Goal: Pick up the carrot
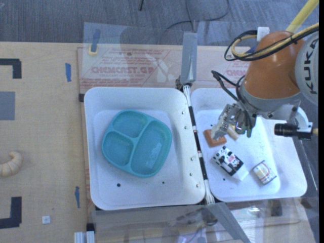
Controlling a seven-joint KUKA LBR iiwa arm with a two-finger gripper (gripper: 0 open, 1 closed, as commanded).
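Over the right bin (pixel 283 186), close to its left wall, the hand (pixel 229 127) hangs low with its metal fingertips pointing down and to the left. Just below and left of those tips lies the carrot (pixel 214 137), a small orange piece flat on the bin floor; it looks to be touching or nearly touching the fingers, but it is not seen between them. Whether the hand is apart or together I cannot tell, since the fingers bunch into 1 pale cluster from above.

My judgement is that the step in hand is the final approach or the closing of the grasp, with no lift begun. Next, the fingers need to straddle the carrot squarely and close on it before any rise; an off-centre closing could push it toward the wall.

Behind the hand, the grey wrist and orange band (pixel 268 67) lean in from the right, the arm tilted steeply downward. Below the hand sits a black-and-white box (pixel 229 162), and further right of that a small can (pixel 264 172). Well to the left, in the other bin (pixel 96 105), rests a teal divided plate (pixel 137 143). Far left on the counter (pixel 40 110) lies a pale curved pastry (pixel 10 164).
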